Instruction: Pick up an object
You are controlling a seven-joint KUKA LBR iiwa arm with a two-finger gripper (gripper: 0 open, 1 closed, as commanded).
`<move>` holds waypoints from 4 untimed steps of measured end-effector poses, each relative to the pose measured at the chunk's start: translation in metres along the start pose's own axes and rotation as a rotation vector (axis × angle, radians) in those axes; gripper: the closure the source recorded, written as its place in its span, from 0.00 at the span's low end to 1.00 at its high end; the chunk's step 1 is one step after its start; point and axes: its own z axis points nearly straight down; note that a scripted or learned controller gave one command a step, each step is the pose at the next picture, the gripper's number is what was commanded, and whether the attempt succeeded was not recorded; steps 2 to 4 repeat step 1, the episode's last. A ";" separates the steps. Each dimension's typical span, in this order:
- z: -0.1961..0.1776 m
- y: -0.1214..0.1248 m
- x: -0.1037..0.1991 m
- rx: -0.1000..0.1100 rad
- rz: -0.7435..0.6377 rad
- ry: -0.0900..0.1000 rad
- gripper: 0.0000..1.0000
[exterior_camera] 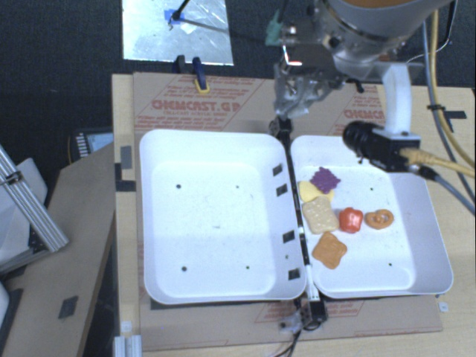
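Near the left wall of the right bin (416, 274) we see a small group of toy food pieces, lying close together. A purple piece (325, 178) is the farthest of them, and a yellow piece (308, 192) lies just beside it, on its near left. Touching the yellow one, on the near side, is a pale cracker (320, 215) with small dots on it. On the right of the cracker we find a red piece (351, 219), and just beside that an orange ring-shaped piece (380, 219). The nearest piece of the group is an orange-brown cracker (329, 251), which lies just below the pale one. The left bin (149, 199) stands side by side with the right one, and black clips (282, 190) sit along the line where the two meet. Both bins rest on a brown cardboard sheet (201, 103) with red letters. The gripper (296, 99) hangs above the far edge of the bins, over the dividing line, well apart from the food pieces. We cannot tell how far the claw is open, because it is blurred, and we see nothing held in it. Far to the left a shiny metal sheet (177, 19) lies on the dark floor.
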 end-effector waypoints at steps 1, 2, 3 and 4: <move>0.013 0.077 0.034 0.000 0.002 -0.003 1.00; 0.013 0.077 0.034 0.000 0.002 -0.003 1.00; 0.013 0.077 0.034 0.000 0.002 -0.003 1.00; 0.013 0.077 0.034 0.000 0.002 -0.003 1.00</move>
